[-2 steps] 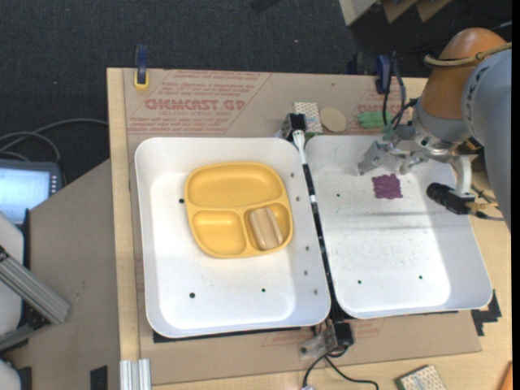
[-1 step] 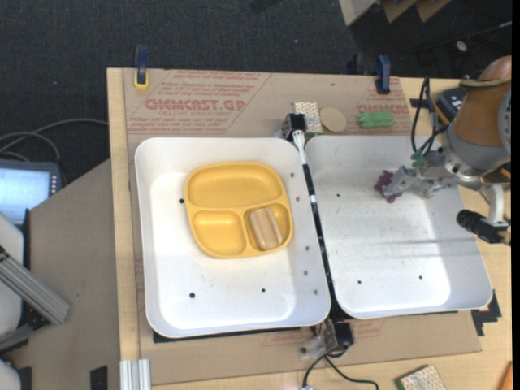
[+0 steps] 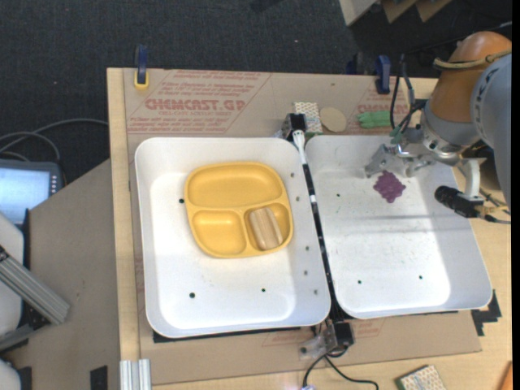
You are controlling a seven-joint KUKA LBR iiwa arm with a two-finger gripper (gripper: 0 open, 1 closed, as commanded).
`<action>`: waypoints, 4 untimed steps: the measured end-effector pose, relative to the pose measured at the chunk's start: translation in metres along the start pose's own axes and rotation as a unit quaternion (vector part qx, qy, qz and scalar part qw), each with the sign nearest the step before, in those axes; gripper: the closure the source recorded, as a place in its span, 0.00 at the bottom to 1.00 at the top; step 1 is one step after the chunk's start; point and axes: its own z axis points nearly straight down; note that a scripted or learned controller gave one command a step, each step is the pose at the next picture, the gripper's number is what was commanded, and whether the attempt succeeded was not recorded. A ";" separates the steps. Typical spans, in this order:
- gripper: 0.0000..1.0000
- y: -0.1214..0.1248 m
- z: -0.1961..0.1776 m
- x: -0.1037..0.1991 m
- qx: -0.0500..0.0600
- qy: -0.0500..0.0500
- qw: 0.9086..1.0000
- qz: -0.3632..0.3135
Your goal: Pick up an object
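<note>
The end effector [image 3: 396, 159] hung low over the back of the right bin [image 3: 406, 291], just above and beside a small purple thing [image 3: 389, 187]. I could not tell how it was set. It looked lined up there to grab that thing, which lay flat and alone. In the left bin [image 3: 162, 283] sat a yellow tray [image 3: 236, 208] with a tan block [image 3: 263, 227] tucked in one pocket.

Bench [image 3: 203, 104]: two white bins [image 3: 162, 242] [image 3: 406, 258] side by side.
</note>
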 end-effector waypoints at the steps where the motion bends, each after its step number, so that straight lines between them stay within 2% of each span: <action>1: 0.00 -0.039 0.000 0.000 0.005 0.001 1.000 0.003; 2: 0.00 0.007 0.000 0.026 0.000 0.001 1.000 0.000; 3: 0.00 -0.064 -0.001 -0.036 0.003 0.007 1.000 0.003; 4: 0.00 0.007 0.000 0.024 -0.001 0.001 1.000 -0.002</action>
